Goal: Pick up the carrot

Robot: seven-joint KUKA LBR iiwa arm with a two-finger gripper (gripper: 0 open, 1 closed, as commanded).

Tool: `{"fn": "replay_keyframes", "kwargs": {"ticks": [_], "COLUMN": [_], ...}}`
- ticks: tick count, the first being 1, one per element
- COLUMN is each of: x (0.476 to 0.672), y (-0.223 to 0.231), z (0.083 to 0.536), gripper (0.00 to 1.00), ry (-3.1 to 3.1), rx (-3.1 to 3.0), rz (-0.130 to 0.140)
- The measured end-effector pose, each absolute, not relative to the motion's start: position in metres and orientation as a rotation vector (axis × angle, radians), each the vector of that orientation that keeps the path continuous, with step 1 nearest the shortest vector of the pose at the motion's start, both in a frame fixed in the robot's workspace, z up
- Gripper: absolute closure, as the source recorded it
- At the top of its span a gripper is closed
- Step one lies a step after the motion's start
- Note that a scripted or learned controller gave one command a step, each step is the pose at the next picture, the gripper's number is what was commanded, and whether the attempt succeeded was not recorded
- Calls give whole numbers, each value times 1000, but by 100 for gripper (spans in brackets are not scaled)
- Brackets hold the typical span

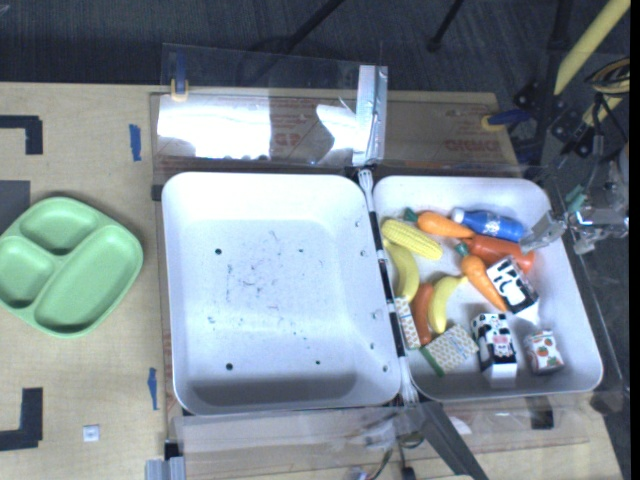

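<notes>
Toy cartons (495, 343) sat nearest; beyond, the carrot (483, 281) lay crowded among bananas (405, 268). Gripper (560, 226) hovered at the bin's rim; its opening could not be told.

A robotics lab: a pale wooden tabletop (90, 118) marked with black tape corners (25, 133), two shallow white plastic bins (265, 203), black tripod legs (460, 3) and loose cables (600, 78) over dark grey carpet (200, 8).

No legible text, brand or number anywhere. Faint reddish print on the cardboard (455, 133) behind the bins: too blurred to read. Black-and-white mark on a small package (513, 285) in the right bin (585, 368): unreadable. Cartons' graphics indistinct.
</notes>
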State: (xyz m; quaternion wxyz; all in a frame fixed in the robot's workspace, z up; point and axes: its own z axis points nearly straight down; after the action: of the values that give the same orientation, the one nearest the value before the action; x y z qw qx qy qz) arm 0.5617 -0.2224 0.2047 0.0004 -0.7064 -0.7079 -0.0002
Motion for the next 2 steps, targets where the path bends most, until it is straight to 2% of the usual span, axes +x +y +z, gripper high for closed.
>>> {"fn": "replay_keyframes", "kwargs": {"ticks": [1, 2], "x": [567, 549], "y": [-165, -142], "z": [143, 97], "gripper": [0, 0], "ry": [-2333, -2410], "rx": [-2102, -2053], "rz": [0, -17]}}
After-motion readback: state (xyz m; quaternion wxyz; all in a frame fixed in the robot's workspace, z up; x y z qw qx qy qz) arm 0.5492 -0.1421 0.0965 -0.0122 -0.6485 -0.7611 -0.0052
